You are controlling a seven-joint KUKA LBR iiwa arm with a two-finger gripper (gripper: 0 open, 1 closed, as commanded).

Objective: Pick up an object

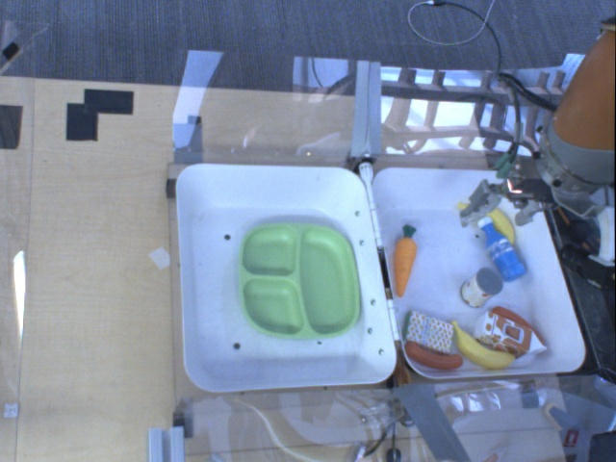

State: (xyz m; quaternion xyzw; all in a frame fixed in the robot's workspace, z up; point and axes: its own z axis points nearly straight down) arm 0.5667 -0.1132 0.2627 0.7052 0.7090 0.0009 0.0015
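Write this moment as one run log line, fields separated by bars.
end effector: above blue bottle, right bin | grasp: none seen | carrot: untouched | green tray: left bin

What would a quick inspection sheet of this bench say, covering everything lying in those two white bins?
Surface: wooden bench bearing left bin and right bin.
Job's things: carrot, blue bottle, small can, banana, sausage, patterned packet, snack carton, all in right bin.
Clutter: green divided plate in left bin.
Grippers: tool above blue bottle, holding nothing seen.
Cables: white loop on floor.
Surroundings: blue-grey carpet.
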